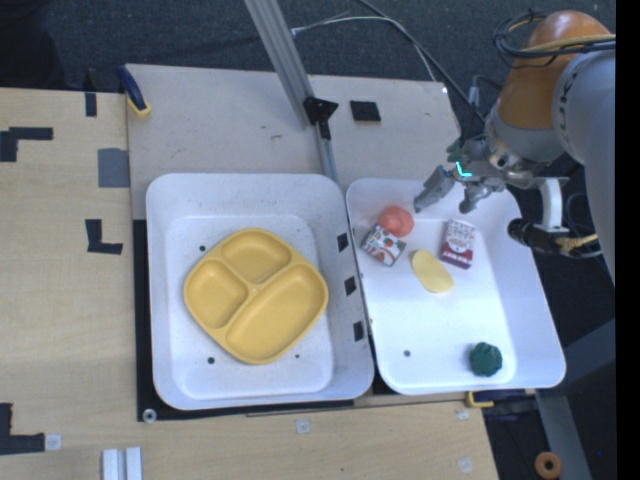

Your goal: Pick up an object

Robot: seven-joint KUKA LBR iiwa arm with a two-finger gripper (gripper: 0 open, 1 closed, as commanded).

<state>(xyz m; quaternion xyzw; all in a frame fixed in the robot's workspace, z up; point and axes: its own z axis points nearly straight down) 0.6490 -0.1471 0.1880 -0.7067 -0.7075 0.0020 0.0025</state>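
Gripper (449, 196) spread, empty, above right bin (520, 313) far edge.

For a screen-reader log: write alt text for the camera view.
The grey arm's claw, fingers open, hovers over the right white bin, above a red ball, two small cartons, a yellow oval piece and a green lump. The left white bin holds a yellow divided plate.

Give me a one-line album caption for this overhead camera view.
Open gripper hovers over the right bin of small objects; a yellow divided plate sits left.
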